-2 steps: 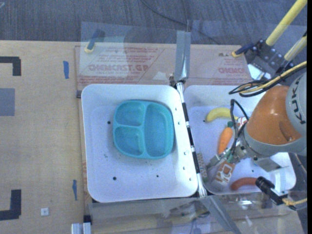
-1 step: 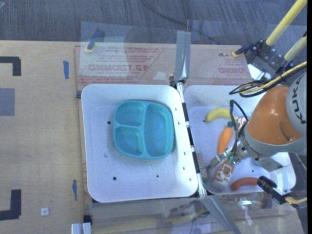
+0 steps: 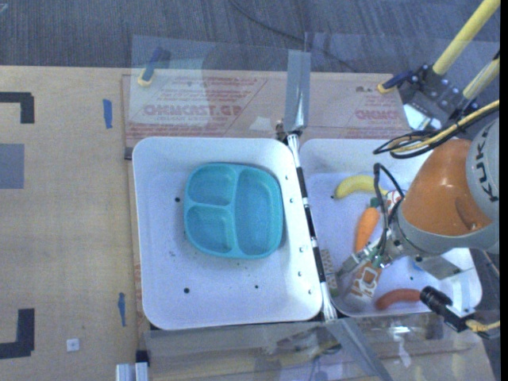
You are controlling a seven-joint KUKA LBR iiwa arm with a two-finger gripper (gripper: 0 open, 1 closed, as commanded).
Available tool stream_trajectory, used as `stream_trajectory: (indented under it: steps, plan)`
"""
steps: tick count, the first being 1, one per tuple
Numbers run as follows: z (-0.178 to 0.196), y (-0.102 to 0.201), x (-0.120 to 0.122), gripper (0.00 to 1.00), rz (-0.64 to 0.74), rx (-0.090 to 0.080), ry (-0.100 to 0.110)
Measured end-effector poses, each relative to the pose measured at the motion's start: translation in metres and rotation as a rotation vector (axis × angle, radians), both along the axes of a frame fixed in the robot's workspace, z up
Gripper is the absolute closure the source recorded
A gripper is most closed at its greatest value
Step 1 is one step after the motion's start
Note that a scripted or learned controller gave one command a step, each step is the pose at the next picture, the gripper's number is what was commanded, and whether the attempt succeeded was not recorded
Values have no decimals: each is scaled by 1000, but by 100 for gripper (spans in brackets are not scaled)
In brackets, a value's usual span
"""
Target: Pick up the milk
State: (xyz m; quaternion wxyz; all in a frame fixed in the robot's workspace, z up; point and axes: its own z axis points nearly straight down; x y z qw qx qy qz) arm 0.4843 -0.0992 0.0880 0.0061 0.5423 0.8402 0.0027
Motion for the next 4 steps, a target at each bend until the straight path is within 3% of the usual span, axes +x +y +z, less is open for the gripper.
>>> stream_trajectory:
  steps: [1,2,3,4]
  plan:
    - [10,-1,4,100,-5,0,-11]
    - [104,23,-5,100,141,2,19]
    - [263,-3,-4,100,66,0,10]
    - [348,-41,12,100,-135,1,9]
